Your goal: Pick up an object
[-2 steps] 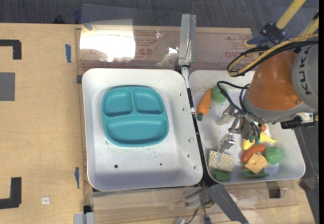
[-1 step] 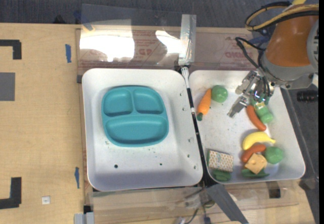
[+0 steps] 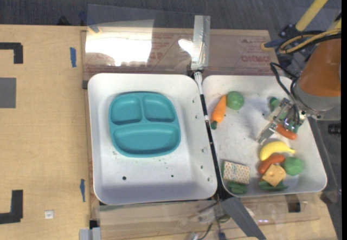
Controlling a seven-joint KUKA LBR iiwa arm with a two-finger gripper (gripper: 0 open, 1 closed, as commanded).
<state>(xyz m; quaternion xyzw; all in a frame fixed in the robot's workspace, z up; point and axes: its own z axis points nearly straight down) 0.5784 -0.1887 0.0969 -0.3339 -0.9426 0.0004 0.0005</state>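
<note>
My gripper (image 3: 267,128) hangs low in the right bin (image 3: 320,179), near its right middle, pointing down and to the left. It is open, and I see only white bin floor between its fingers. A small orange-red piece (image 3: 289,135) lies right beside the gripper body. Just below it are a yellow banana (image 3: 275,150), a red piece (image 3: 267,164), a green ball (image 3: 294,166) and an orange-yellow block (image 3: 274,175). An orange carrot (image 3: 218,110) and another green ball (image 3: 235,100) lie at the bin's upper left.
A patterned packet (image 3: 236,171) and a dark green piece (image 3: 236,186) sit by the right bin's front edge. A small green item (image 3: 272,102) lies above the gripper. The left bin (image 3: 97,179) holds a teal divided plate (image 3: 145,124). A rim divides the bins.
</note>
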